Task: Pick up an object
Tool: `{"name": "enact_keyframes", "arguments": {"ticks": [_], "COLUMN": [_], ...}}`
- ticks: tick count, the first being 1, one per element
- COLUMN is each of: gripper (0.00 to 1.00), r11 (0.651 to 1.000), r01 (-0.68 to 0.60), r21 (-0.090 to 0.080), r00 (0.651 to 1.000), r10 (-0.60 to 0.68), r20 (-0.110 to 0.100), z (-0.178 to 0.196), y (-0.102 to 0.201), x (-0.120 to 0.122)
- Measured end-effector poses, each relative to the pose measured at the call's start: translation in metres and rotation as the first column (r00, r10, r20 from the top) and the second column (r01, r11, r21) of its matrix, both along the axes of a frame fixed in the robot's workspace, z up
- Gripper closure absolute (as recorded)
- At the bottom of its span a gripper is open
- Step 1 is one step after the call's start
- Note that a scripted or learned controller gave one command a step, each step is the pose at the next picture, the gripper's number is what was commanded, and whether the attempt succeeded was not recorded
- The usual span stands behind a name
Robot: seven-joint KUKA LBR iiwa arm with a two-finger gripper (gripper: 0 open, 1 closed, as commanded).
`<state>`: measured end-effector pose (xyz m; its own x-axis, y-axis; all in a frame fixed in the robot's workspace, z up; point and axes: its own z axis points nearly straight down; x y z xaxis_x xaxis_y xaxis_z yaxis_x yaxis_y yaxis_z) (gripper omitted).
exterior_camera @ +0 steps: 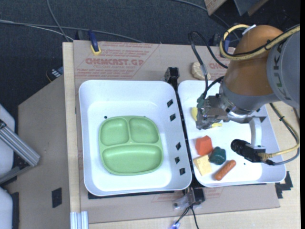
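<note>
Over the right bin the gripper is hanging low, pointing down at that bin's left half. Its tip is sitting right on top of a yellow object, which is peeking out on both sides of the tool body, so that piece is probably the target. Cannot tell whether the pincer is parted or closed; the tool head and wrist are blocking the tip, so no grasp can be called.

Other candidates are clustering toward the near-left corner of the same bin: a red-orange block, a dark teal lump touching or just beside it, a pale yellow wedge against the bin's left wall, and an orange sausage-shaped piece lying slantwise near the front rim. They are packed close, likely just where they tumbled, and that crowding is making a clean two-finger pick harder there. The yellow object is lying apart from them, which is probably why the arm is going for it.

Across the divider the left bin is holding a green divided tray, lying flat, compartments up, nothing visible in them. It is well apart from the arm and not involved.

Judgement: the step is descent or grasp attempt on the yellow piece; lift not yet done. Risk: the piece is near the bin's left wall, so one finger may be catching the rim.
</note>
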<state>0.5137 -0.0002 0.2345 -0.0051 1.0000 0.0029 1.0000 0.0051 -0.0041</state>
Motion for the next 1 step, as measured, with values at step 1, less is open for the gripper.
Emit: {"name": "enact_keyframes", "arguments": {"ticks": [1], "gripper": [1.00], "r11": [1.000], "r01": [0.000], "r21": [0.000], "r00": [1.000], "r10": [0.000], "r20": [-0.001], "z": [-0.0115], "y": [0.0493], "x": [0.0018]}}
